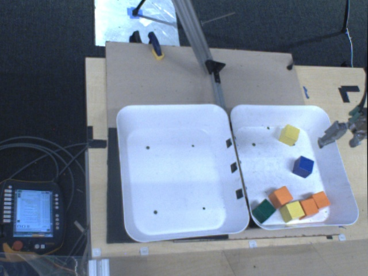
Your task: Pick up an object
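The right bin (339, 177) holds several small cubes. A yellow cube (289, 134) lies near its far side and a blue cube (303, 166) sits mid-right. Along the near wall cluster a green cube (264, 210), an orange cube (280, 196), a second yellow cube (292, 210) and two more orange cubes (309, 206) (321, 199). My gripper (344, 138) hangs over the bin's right rim, right of the yellow cube. Its two fingers are spread open with nothing between them.
The left bin (123, 131) adjoins the right one along a divider with black clips (233, 167). A slanted grey pole (195, 27) crosses the far side. A teach pendant (31, 214) and cables lie at lower left.
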### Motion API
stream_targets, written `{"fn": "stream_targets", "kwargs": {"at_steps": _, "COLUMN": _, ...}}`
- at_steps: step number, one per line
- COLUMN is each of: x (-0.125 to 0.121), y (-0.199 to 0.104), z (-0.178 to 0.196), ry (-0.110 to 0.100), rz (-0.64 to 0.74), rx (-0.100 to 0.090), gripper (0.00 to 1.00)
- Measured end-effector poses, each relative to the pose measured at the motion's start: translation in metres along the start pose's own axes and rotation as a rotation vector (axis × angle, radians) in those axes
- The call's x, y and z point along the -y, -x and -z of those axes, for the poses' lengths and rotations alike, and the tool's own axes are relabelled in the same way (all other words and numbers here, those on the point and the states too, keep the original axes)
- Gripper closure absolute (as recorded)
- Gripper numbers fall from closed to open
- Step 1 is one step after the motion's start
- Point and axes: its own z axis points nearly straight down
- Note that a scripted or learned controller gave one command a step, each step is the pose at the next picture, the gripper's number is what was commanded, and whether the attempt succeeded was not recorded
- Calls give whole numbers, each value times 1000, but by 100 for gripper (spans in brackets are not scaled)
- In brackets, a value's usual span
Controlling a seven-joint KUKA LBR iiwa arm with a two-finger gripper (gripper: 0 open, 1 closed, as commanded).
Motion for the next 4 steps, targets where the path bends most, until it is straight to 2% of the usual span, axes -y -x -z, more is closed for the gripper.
{"fn": "stream_targets", "kwargs": {"at_steps": 1, "x": 0, "y": 0, "z": 0, "ry": 0, "rz": -1, "rx": 0, "gripper": 0}}
{"fn": "stream_targets", "kwargs": {"at_steps": 2, "x": 0, "y": 8, "z": -45, "ry": -4, "rz": -4, "rx": 0, "gripper": 0}}
{"fn": "stream_targets", "kwargs": {"at_steps": 4, "x": -15, "y": -2, "z": -150, "ry": -5, "rz": -1, "rx": -2, "gripper": 0}}
